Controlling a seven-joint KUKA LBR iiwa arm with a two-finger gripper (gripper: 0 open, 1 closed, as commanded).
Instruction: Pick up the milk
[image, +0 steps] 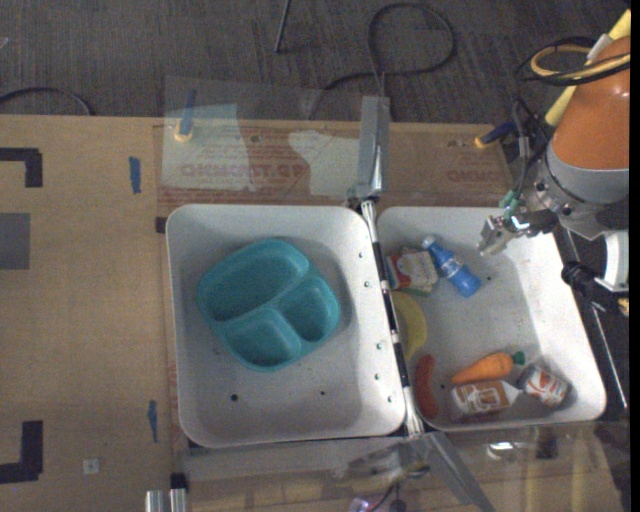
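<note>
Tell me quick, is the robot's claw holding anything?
Gripper: over the right bin, nothing visibly held; open or closed cannot be told.

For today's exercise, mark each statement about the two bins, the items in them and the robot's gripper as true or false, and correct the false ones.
1. The teal divided plate lies in the left bin. True.
2. The carrot sits on the plate. False: it lies in the right bin, near the front.
3. The blue bottle lies in the right bin. True.
4. The gripper hovers over the left bin. False: it is above the right bin's far part.
5. The banana lies against the right bin's left wall. True.
</note>
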